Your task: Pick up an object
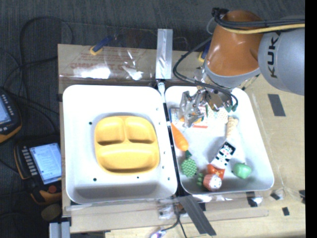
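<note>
Carrot (pixel 180 139) lies just below-left of the gripper (pixel 194 114).

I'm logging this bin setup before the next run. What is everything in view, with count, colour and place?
bins: 2, white, side by side on the bench
divided tray: 1, yellow, left bin
toy carrot: 1, orange, right bin, left edge
bumpy ball: 1, green, right bin, front
smooth green toy: 1, green, right bin, front right
snowman figure: 1, white and black, right bin
handheld devices: 2, left of bench
gripper: 1, metallic, over right bin's back
arm: 1, grey and orange, from right
</note>
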Robot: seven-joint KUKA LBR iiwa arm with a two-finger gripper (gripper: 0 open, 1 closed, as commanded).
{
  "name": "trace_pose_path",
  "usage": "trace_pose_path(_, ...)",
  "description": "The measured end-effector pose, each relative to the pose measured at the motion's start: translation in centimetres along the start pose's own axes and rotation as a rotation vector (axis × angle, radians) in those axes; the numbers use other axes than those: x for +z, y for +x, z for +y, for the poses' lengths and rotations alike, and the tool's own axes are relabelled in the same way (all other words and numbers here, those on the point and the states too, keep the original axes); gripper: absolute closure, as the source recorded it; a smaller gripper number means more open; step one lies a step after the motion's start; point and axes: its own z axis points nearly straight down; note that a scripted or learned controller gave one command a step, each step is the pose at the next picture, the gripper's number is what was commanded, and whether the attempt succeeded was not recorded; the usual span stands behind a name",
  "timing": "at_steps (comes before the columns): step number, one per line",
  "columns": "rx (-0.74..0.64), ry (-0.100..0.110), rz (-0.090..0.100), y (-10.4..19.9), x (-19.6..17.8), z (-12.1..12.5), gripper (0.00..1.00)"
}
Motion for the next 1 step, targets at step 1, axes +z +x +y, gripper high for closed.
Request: trace_pose_path(1,0.042,0.0,-0.002,-6.26,-0.84,-0.03,1.0)
